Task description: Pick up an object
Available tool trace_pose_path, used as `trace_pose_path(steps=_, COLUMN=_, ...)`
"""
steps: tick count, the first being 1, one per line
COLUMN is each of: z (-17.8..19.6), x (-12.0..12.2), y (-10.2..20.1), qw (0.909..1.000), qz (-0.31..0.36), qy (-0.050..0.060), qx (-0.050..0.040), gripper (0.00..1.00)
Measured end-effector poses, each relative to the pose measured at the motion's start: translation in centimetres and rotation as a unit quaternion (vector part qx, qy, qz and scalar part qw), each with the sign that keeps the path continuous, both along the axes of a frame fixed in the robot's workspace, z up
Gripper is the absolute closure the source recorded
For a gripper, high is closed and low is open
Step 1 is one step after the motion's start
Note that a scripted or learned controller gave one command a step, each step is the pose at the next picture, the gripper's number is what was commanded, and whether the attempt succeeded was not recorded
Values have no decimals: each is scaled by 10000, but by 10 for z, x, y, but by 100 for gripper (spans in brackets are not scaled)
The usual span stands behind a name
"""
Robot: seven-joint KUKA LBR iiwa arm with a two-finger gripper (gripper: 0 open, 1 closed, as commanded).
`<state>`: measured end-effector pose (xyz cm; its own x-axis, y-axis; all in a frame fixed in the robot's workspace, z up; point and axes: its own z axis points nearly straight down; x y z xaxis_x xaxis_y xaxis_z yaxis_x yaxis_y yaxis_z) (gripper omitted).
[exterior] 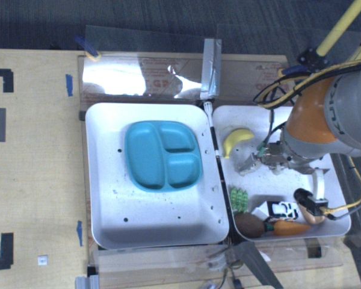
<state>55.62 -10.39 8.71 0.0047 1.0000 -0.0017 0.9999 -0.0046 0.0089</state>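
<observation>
Banana [236,139]: yellow, curved, lying on the floor of the right bin [246,118], at the far left part of it, close to the wall shared with the left bin [102,161].

Claw [248,164]: just beside the banana, below and slightly right of it in the view, low over the bin floor. Open or closed: cannot tell from this angle. Contact with the banana: cannot tell either.

Arm [343,113]: grey, reaching in from the right of the banana. Its orange band [307,122] sits to the banana's right, beyond the claw.

Other items in the same bin, all nearer the camera than the banana:
- green item [238,199], straight below the banana, against the left wall.
- brown rounded item [249,223], further below again, in the near left corner.
- carrot [289,227], orange, lying flat along the near wall, below and right of the banana, its end touching the brown item.
- small black-and-white item [283,209], just above the carrot, well apart from the banana.

Left of the banana, across the shared wall: a blue divided plate [162,155] lying flat near the middle of the left bin.

Further out: the pale wooden tabletop [30,179] extends well left of the banana, with a strip of blue tape [69,84] on it.
</observation>
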Motion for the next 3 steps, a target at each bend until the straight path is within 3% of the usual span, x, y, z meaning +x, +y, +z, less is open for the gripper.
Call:
trace_pose_path(steps=1, z=23, x=-74, y=-47, qw=9990, qz=432, qy=59, qx=4, gripper=0)
trace_pose_path(steps=2, z=0, x=10, y=-26, qw=9993, qz=-365, qy=16, qx=6, gripper=0)
trace_pose_path(steps=3, z=0, x=-75, y=-25, qw=9992, qz=393, qy=19, qx=3, gripper=0)
